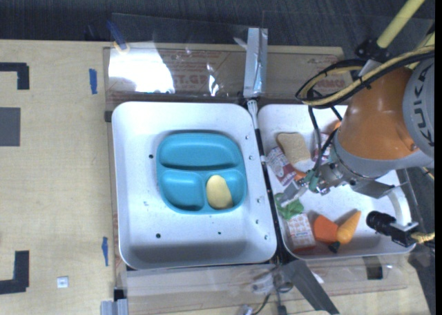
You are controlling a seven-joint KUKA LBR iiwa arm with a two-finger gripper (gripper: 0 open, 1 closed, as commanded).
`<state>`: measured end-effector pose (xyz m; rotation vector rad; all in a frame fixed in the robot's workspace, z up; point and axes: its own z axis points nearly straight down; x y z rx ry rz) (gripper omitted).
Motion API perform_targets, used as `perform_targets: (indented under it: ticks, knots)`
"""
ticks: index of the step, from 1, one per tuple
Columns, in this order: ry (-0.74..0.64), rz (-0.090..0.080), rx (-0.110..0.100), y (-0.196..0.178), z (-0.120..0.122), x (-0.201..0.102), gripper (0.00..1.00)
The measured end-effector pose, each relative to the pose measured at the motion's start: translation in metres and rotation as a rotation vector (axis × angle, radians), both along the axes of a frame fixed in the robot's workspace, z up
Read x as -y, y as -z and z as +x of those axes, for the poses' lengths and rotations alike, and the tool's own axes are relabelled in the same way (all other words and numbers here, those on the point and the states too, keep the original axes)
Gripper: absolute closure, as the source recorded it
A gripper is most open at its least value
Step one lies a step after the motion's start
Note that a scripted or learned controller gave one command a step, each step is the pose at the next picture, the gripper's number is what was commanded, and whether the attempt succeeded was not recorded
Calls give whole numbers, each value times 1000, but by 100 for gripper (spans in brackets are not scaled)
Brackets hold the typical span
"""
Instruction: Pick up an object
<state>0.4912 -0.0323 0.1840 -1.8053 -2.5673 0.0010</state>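
Note:
The right bin (387, 251) holds several small things: a tan bread slice (293, 146), a red-and-white packet (278, 164), a green leafy piece (290, 203), a red-and-white carton (300, 231), an orange block (324, 228) and a carrot (349, 226). My gripper (312, 181) hangs low over the middle of this bin, just right of the packet and above the green piece. The arm's orange band (376, 123) hides the bin's far right part.
The left bin (138, 231) bears a blue divided tray (200, 168) with a yellow lemon-like object (219, 191) in its lower right compartment. A clear plastic wall (193, 65) and metal post (253, 61) stand behind the bins. Cables (345, 72) loop over the arm.

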Motion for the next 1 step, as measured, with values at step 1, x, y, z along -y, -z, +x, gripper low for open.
perform_targets:
  ticks: [1]
  knots:
    - [0, 0, 0, 0, 0, 0, 0]
